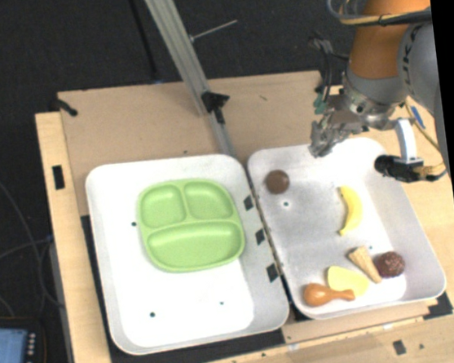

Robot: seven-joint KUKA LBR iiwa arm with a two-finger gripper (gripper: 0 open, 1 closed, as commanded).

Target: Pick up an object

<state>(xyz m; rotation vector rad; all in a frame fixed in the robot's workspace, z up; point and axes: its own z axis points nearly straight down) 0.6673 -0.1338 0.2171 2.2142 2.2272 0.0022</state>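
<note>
Hovering over the right bin's (393,197) far edge, the end effector (322,145) carries nothing, seemingly; its grip state I cannot tell. Banana (349,209) untouched.

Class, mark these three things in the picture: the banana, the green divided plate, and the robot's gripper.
banana (349,209): camera view, middle of its curved body.
green divided plate (193,249): camera view, floor of its large compartment.
gripper (322,145): camera view, at its fingertips, over the right bin's far rim.
</note>
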